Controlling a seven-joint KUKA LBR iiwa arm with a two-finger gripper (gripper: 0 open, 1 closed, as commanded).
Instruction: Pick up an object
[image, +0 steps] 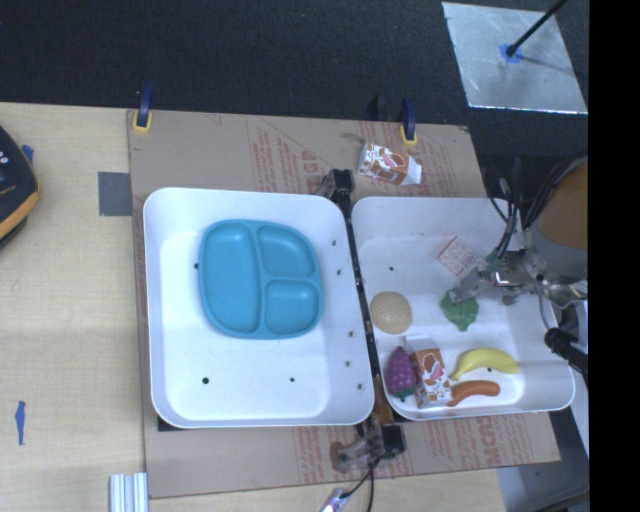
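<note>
green broccoli (461, 313) lies touching the end effector (462, 293).

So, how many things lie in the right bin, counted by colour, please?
Green: 1, broccoli
Yellow: 1, banana
Purple: 1, grapes
Tan: 1, bun
Orange-red: 1, sausage
Red and white: 2, carton, packet
Total: 7
</note>
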